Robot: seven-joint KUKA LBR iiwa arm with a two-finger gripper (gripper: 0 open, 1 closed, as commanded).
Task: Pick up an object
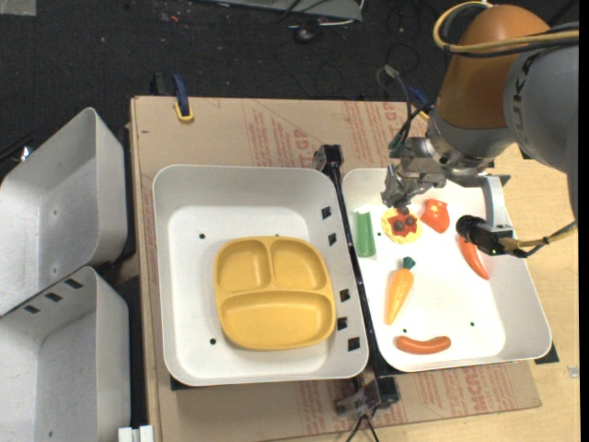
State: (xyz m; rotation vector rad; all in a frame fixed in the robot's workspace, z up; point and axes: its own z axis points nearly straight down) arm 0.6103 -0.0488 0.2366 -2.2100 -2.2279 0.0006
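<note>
The gripper [405, 199] hangs low over the top part of the right bin [517, 313]. I cannot tell if it is open or closed. Nothing can be seen held in it.

Right under the gripper lies a small yellow toy food [402, 229] with red and dark bits on top. It sits on the floor of the right bin, near the wall between the two bins.

A red toy pepper [435, 215] lies just beside the yellow toy food, on its right. A green stick [365, 233] lies on its left, close to the bin wall. An orange toy carrot [398, 291] lies below it, with its green end pointing up. A toy sausage [423, 343] lies near the bottom edge. A long red toy chili [477, 260] lies more to the right.

The left bin [184, 247] holds a yellow plate [274, 325] with three parts.
</note>
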